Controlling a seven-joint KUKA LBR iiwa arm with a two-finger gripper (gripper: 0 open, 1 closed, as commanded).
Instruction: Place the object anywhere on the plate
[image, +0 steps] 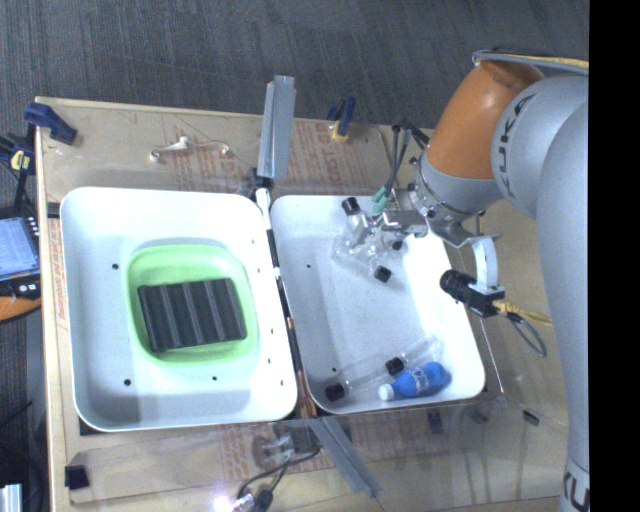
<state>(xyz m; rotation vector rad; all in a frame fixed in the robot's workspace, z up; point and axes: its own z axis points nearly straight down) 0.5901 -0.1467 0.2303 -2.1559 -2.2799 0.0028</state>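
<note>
A green plate lies in the left white bin, with a dark ridged rack resting on its middle. In the right bin, a blue bottle with a white cap lies at the near right corner. A clear tube with black caps lies just beside it. My gripper hangs low over the far part of the right bin, among clear plastic and small black pieces. It is far from the plate, across the wall between the bins. I see nothing clearly held.
A grey metal bar stands at the back between the bins. Blue clamps sit on the bench's far edge. Cables trail from the arm along the right bin's right rim. A dark device sits at the far left.
</note>
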